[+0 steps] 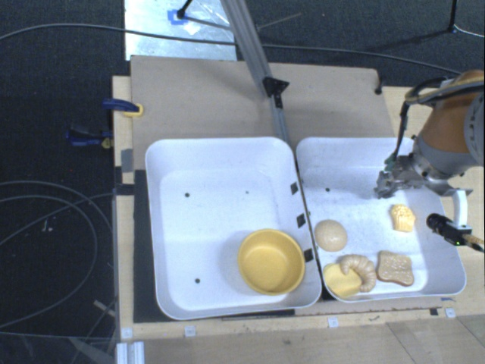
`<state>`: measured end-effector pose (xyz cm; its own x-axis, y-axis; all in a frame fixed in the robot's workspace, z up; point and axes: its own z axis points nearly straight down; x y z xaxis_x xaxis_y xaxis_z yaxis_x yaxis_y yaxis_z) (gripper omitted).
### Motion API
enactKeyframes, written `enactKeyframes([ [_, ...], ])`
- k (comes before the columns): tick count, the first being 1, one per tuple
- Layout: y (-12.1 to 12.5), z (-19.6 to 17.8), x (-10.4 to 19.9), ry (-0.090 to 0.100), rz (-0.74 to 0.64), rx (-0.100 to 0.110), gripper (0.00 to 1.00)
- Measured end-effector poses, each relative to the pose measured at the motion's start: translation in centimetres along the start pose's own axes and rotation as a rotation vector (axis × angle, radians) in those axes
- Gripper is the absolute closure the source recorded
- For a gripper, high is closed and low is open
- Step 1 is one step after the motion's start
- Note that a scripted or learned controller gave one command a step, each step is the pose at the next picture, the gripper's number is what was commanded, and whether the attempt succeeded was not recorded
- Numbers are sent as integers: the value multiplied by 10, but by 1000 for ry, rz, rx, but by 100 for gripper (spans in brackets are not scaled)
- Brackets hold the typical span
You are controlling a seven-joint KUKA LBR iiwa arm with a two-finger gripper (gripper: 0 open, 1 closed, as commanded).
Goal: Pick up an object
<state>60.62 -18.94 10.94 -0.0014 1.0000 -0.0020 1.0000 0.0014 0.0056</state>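
Note:
The right bin holds a round cream bun, a curled croissant lying over a yellow wedge, a tan bread slice and a small yellow chunk. My gripper hangs over the right bin's upper right part, above and a little left of the yellow chunk. I see nothing held in it. A yellow bowl sits upright in the left bin, near its front right corner.
A grey pole slants down from the top to the divide between the bins. A blue and yellow clamp grips the bench's left edge. Cables lie on the dark floor at the left.

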Motion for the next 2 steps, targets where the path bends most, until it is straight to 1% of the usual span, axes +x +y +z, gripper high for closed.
enactKeyframes([
  [1, -5, -54, -8, 0, 2, -1, 100],
  [2, -11, -108, -1, 0, -4, -1, 100],
])
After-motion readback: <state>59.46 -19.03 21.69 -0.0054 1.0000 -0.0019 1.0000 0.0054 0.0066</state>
